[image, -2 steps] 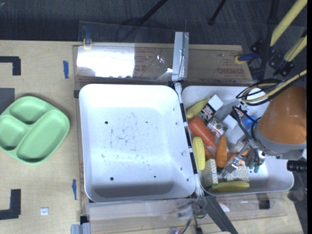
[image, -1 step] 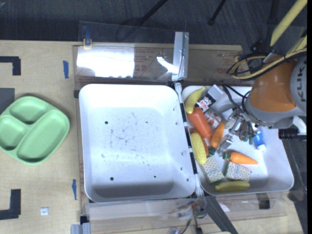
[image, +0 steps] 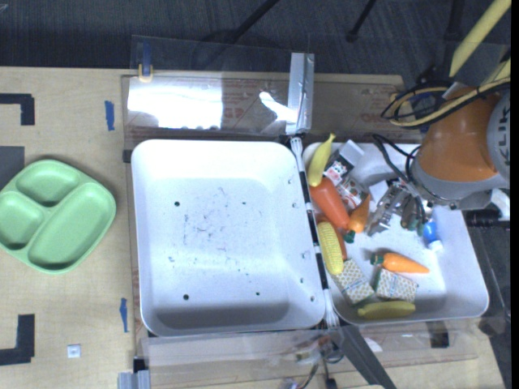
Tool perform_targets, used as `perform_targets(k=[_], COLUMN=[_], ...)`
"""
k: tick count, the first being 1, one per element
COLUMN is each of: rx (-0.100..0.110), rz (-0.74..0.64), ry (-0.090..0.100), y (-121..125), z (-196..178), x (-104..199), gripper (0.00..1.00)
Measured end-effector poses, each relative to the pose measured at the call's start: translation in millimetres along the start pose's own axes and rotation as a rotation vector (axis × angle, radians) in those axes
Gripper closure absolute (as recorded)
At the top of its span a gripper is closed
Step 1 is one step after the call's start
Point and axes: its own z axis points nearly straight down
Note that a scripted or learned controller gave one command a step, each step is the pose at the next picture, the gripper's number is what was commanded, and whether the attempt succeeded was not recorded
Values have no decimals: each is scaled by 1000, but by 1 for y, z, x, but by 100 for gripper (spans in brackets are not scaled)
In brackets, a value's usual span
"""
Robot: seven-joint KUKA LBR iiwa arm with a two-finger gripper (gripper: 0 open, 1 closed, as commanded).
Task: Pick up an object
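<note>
Camera view, claw (image: 388, 211) low in right bin (image: 462, 286), grip state unclear, orange bottle (image: 331, 203) just left, carrot (image: 403, 263) below

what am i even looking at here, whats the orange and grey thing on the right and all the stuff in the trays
It is one picture from a camera fixed above a workbench, looking down at a slant. The orange and grey thing is a robot arm reaching in from the right. Its gripper hangs over the right bin, which holds toy food: a banana, a corn cob, a carrot and more. I cannot tell whether the gripper holds anything. Beside it is the left bin, and a green divided plate sits at the far left.
</note>
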Motion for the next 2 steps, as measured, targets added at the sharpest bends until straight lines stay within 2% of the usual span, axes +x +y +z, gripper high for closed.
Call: perform_targets(k=[1, 2], rx=[4, 7], rz=[48, 435], ry=[14, 7], y=[-14, 40], z=[-19, -102], x=[19, -24], gripper=[100, 100])
